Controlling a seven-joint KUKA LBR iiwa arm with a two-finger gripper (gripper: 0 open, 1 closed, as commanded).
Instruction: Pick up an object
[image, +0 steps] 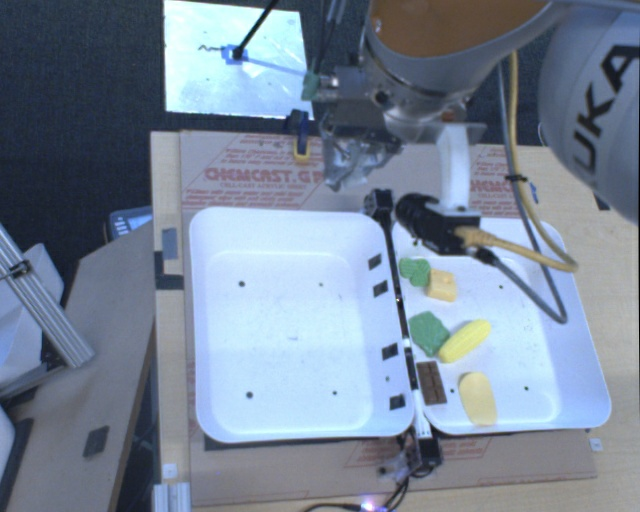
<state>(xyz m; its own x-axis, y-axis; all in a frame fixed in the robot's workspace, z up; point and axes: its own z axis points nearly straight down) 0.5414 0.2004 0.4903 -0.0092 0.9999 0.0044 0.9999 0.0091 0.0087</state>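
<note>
Two white bins (290, 330) sit before us; our gripper (350, 165) hangs above their far edge, and we cannot tell its fingers' state. Green, yellow blocks (440, 338) lie along the right bin's left side.

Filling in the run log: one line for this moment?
arm: above bins' far edge | gripper: nothing seen held | right bin: five small items | left bin
</note>
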